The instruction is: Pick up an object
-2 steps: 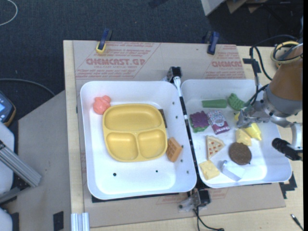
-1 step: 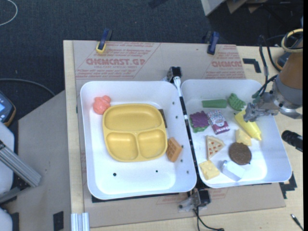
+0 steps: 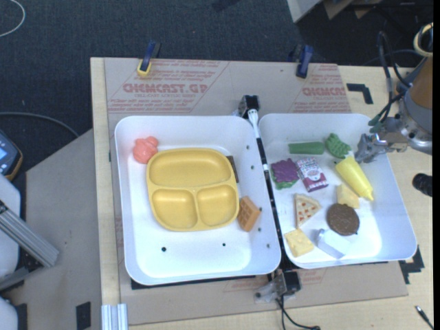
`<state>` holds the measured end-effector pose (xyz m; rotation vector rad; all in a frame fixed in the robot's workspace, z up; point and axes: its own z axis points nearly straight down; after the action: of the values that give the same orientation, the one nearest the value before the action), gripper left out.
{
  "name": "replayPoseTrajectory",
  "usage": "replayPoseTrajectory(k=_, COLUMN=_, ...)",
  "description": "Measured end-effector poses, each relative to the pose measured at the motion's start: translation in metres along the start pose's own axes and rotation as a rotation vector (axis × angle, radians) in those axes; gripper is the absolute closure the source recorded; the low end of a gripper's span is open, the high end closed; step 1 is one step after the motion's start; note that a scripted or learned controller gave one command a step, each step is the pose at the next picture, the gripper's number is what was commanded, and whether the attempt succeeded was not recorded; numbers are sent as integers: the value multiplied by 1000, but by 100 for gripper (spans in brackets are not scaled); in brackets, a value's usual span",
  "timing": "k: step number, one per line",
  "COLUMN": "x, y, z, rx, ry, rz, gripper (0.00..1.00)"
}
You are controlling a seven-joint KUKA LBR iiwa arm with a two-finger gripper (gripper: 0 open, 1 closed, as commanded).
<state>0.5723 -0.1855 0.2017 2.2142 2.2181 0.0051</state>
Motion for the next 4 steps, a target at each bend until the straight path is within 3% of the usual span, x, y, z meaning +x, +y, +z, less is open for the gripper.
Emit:
replayPoseTrajectory(k=1, x=0, y=2, z=-25, rx=1, ry=0, rz=0, gripper=100)
replayPoseTrajectory(k=3, x=119, y=38, z=-31, rx=3, ry=5, rz=-5, gripper=100)
replayPoseTrajectory(k=4, x=171, y=56, z=-17, rx=5, ry=4, rz=-4, gripper=100)
